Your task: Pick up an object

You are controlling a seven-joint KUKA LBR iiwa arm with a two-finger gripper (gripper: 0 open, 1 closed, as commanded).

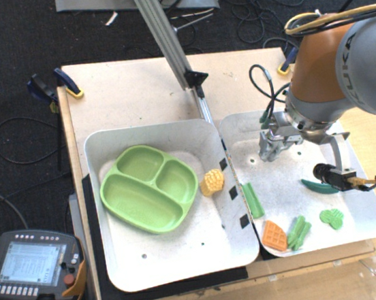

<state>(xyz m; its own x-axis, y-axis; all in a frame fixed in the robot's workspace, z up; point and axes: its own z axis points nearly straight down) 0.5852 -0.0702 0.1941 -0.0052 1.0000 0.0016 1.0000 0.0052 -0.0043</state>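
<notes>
While my gripper (271, 147) hangs over the right bin (371, 207), nothing sits between its fingers.

From the left: a green divided plate (149, 189) lies in the left bin (120, 258), with a yellow corn cob (211, 182) just beside it. In my bin, a green stick (252, 199) lies near the dividing edge, then an orange waffle piece (274, 235), a green pod (298, 231) and a small green leaf toy (332, 217). I cannot tell whether my fingers are spread or pressed together.
</notes>
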